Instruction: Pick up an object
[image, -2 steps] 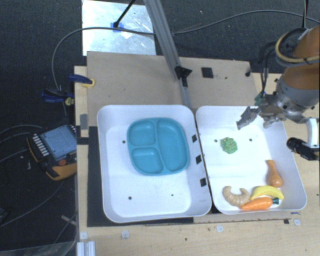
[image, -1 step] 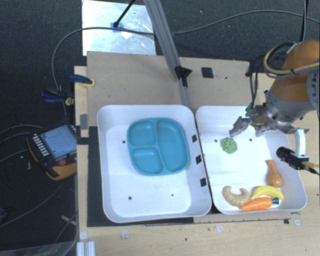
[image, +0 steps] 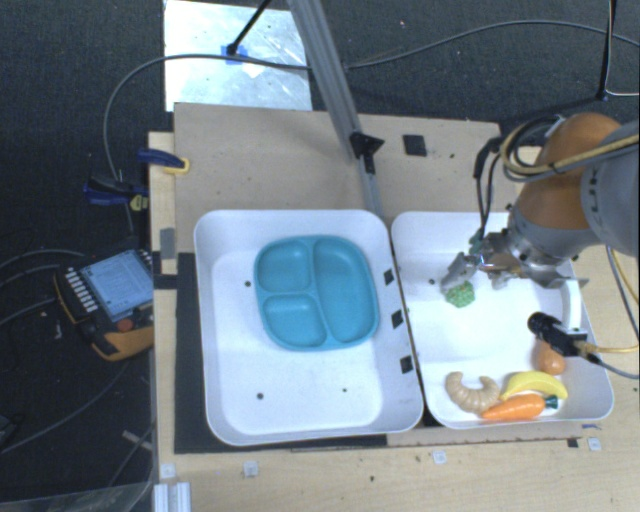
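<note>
Camera view shows the end effector (image: 464, 275) low inside the right bin (image: 436, 390), near that bin's far left corner, directly over a small green object (image: 460, 295). The fingers look slightly spread and reach down to the object's top; the object sits below the tips rather than clearly between them, so no grasp is confirmed. The step in hand is judged to be the approach or closing phase of a pick. The next move calls for the fingers to straddle the green object, close on it, then lift straight up.

Contents of the right bin: the green object, and along the near right corner a beige curled item (image: 470, 389), an orange carrot (image: 512, 408), a yellow banana (image: 535, 385) and an orange-brown item (image: 548, 358). The left bin (image: 230, 400) holds a blue divided plate (image: 316, 291), set toward its far edge. Both bins rest on the worktop (image: 270, 160).
</note>
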